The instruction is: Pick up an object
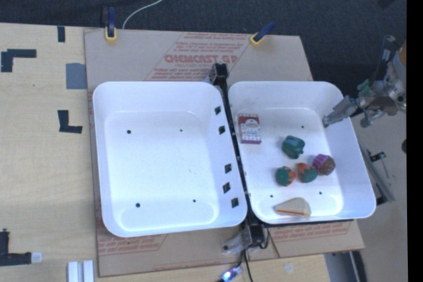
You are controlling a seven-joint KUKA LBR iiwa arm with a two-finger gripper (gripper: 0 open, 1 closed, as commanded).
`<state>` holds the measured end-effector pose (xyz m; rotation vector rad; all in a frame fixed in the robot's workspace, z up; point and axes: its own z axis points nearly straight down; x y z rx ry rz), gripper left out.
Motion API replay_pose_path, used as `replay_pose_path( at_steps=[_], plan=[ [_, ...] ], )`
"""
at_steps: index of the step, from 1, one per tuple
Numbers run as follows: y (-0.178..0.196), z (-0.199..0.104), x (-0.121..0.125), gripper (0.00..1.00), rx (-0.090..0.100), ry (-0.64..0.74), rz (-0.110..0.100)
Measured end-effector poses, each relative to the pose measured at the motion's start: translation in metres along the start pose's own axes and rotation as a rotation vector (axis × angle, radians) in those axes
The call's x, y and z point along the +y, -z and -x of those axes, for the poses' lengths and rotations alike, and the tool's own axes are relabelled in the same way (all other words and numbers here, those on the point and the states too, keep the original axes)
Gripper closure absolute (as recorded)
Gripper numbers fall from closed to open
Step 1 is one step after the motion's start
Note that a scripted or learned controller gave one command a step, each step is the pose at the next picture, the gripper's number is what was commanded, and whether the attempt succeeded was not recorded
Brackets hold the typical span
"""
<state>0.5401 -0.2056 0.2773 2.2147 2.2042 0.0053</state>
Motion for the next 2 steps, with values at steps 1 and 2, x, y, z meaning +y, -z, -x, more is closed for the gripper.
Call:
replay_pose_path(
  at_steps=[1,2],
  plan=[
    [-0.164,0.009,-0.023,0.00,0.014,0.003,-0.031],
    [-0.194,-0.043,-0.002,0.00,0.008,0.009,-0.015]
  ],
)
